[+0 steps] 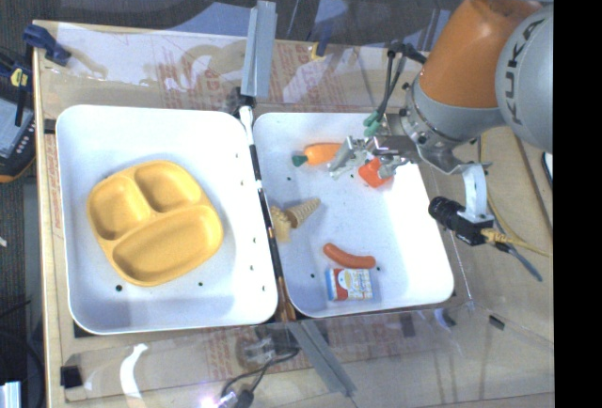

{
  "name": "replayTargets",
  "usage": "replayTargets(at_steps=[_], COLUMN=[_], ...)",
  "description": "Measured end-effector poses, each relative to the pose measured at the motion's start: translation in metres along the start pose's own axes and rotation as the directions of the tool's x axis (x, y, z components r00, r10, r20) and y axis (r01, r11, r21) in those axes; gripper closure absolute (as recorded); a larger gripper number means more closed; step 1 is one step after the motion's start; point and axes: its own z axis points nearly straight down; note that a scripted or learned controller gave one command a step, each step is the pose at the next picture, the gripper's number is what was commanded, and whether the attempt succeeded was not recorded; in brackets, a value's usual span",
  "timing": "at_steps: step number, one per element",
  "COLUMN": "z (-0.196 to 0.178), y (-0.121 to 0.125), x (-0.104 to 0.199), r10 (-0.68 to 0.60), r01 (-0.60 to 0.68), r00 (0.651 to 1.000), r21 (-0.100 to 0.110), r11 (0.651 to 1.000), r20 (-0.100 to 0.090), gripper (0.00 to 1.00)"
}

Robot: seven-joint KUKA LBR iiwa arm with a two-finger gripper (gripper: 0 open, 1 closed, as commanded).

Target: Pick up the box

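Claw (356, 158), metal, two-fingered: we find it low over the far part of the right shallow white bin (425, 251), between a small orange carrot-shaped toy (323, 153) and a red-orange rounded toy (374, 173). Whether its fingers stand apart or together, we cannot tell at this size; we see nothing held between them.

Task item: small flat box with a red, white and blue printed face (351, 284), lying at the near edge of the same bin, just beside a reddish sausage-shaped toy (349, 256) and well apart from the claw. We judge the pickup not yet begun; approach, closing and lift all remain.

Arm (489, 58), grey with an orange band: reaches in from the right, wrist bent down over the bin's far right corner.

Other holdings: tan waffle cone toy (298, 212) by the bin's left wall; yellow divided plastic plate (155, 223) in the left white bin (75, 129).
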Motion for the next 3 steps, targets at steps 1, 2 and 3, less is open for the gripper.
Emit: replayTargets(at_steps=[1, 2, 3], z=[0.092, 0.183, 0.125], y=[-0.071, -0.071, -0.07], x=[-0.012, -0.042, -0.076], r10=[0.053, -0.098, -0.476], r01=[-0.053, 0.098, 0.476], r00=[0.999, 0.995, 0.88], r21=[0.002, -0.001, -0.004], r11=[0.999, 0.995, 0.88], r20=[0.0, -0.001, 0.004], gripper=[0.0, 0.0, 0.0])
